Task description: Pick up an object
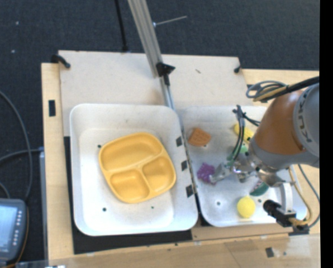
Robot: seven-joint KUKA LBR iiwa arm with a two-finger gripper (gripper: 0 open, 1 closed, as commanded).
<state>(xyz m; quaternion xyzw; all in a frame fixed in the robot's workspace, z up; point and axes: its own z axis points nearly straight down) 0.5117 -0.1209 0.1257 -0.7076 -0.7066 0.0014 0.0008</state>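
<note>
Purple toy (205, 172) sits mid right bin (222, 216), just left of gripper (225, 171). Tray (136, 166) fills left bin (88, 121); arm (284, 133) at right. Can't tell grip state. I'd center over toy, drop straight, avoid ball (246, 206) and orange block (199, 137).

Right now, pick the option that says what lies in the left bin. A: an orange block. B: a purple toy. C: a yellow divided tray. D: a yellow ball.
C: the yellow divided tray rests in the left bin, while the yellow ball, purple toy and orange block all lie in the right bin.
</note>
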